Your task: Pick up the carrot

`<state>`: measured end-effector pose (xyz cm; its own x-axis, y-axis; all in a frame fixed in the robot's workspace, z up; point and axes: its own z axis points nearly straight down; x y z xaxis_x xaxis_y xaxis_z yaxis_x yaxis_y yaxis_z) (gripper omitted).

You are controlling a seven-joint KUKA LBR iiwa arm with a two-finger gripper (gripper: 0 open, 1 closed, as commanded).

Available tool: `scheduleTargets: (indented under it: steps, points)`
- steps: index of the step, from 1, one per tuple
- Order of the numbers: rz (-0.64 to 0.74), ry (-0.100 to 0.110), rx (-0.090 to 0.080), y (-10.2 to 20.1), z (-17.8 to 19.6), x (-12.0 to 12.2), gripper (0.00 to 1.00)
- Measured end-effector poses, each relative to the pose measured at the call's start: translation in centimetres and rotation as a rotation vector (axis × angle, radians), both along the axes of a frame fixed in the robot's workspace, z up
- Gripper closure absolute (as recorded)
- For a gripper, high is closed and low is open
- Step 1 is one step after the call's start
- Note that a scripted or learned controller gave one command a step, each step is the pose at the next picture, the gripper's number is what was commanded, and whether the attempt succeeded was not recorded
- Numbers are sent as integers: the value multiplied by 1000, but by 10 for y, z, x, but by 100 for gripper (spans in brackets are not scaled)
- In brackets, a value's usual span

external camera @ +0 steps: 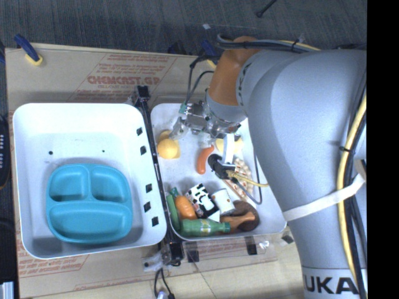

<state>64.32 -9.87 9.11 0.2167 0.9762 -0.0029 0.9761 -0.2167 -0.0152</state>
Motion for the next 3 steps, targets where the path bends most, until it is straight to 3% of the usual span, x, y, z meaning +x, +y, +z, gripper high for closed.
scheduleTargets:
  steps: [1,2,3]
  points:
    - [-161,-3,-4,5,0,0,0]
    - [-510,-11,-4,45,104,14,0]
    - [-547,0,-7,65,99,5,0]
